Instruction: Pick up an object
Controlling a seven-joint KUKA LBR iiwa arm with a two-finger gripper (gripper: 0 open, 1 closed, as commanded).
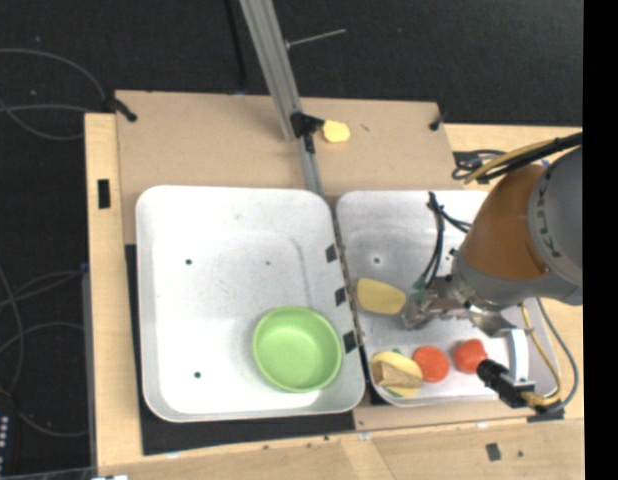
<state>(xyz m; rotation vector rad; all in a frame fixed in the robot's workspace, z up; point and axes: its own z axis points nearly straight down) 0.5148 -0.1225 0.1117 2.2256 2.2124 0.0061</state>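
Gripper (421, 310) low in right bin (389, 230), just beside yellow block (380, 296); fingers' state — cannot tell, wrist hides them; risk: block nudged toward divider, no grip; two red balls (430, 363) and yellow-white piece (397, 371) nearer front wall — stray contact possible.

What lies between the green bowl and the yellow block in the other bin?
In the camera view, the bins' two adjoining walls lie between the green bowl and the yellow block, besides bare white floor.
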